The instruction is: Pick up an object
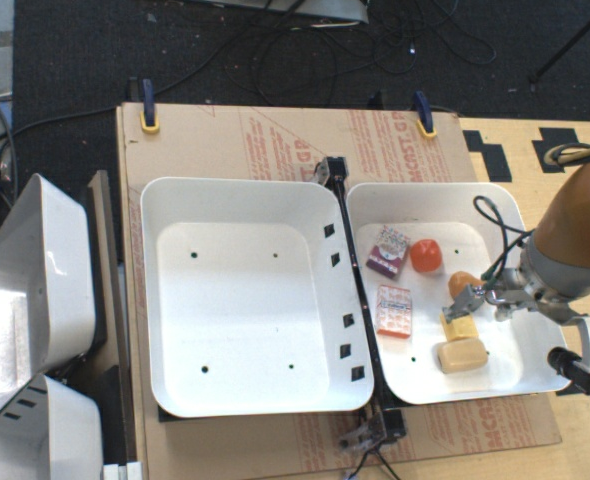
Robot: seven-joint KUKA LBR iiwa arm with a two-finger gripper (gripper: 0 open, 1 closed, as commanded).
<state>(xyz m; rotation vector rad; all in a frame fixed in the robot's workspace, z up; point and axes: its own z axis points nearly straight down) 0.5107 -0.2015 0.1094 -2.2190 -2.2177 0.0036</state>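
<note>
Right bin [495,203] holds all the loose items. Gripper [462,315] sits low in this bin, at about 3 o'clock from bin centre, reaching in from the right edge. Directly under its tip lies a small yellow block [462,327]; the fingers appear to straddle or touch the block's top, but the view is too coarse here to confirm contact, and I cannot tell whether the fingers are parted or closed.

Neighbours of the yellow block:
- At 6 o'clock, touching or just beside it: tan block [462,356], rounded corners, pale beige, lying flat.
- At 12 o'clock, just beside the gripper tip: orange ball [461,283], partly hidden by the gripper body.
- At 9 o'clock, near: red-and-white packet [395,311], flat, long side running up the bin.
- At 11 o'clock, well apart: red ball [426,256], and beside it at its 9 o'clock a purple-and-white packet [387,251], slightly tilted.

The tan block and orange ball crowd the yellow block on two sides; the packet side is more open.

Arm [575,233]: orange band and grey wrist hang over the bin's right wall, black cable looping above it.

Left bin [160,268] is joined to the right one along a black divider strip [350,278]. Both bins rest on a cardboard sheet [275,138] held by two yellow clamps [149,118] at 12 o'clock.
</note>
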